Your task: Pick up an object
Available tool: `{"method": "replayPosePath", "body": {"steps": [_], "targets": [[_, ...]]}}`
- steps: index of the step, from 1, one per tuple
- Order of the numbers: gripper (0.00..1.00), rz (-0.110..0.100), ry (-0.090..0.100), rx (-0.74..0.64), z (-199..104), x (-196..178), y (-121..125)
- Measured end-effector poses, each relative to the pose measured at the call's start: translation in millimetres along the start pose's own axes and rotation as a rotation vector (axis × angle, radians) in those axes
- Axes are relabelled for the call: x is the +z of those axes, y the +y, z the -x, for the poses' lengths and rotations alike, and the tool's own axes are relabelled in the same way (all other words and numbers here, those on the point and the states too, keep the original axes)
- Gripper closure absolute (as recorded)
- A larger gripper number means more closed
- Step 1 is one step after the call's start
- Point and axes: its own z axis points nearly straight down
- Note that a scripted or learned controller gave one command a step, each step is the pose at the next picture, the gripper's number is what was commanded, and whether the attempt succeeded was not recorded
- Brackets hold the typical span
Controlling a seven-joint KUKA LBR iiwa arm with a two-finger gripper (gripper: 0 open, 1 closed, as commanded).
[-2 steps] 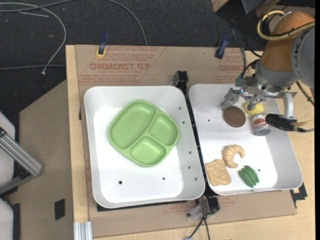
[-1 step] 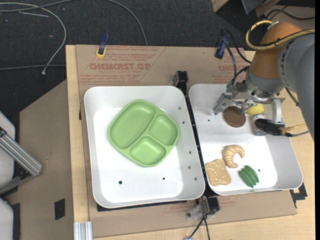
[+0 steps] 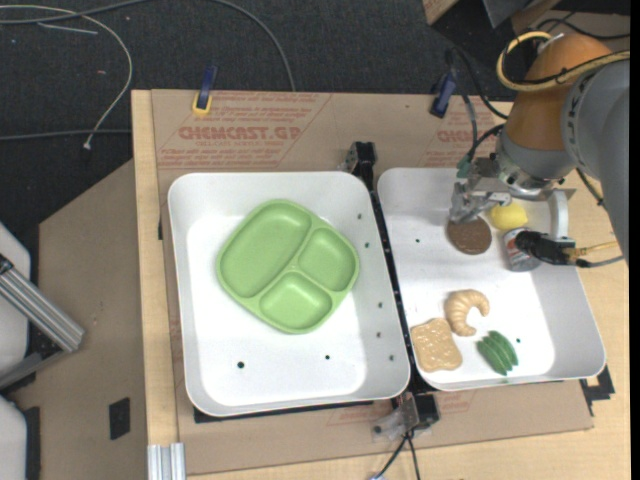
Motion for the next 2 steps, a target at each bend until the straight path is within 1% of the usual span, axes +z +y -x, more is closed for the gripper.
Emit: {"method": "replayPosePath", "body": {"steps": [1,2], "targets": [[1.00,0.006,-0.002,0.002,3.1,-64.1,3.3],[1.00,0.004,-0.002,0.001,3.1,-102.6,4.4]]}}
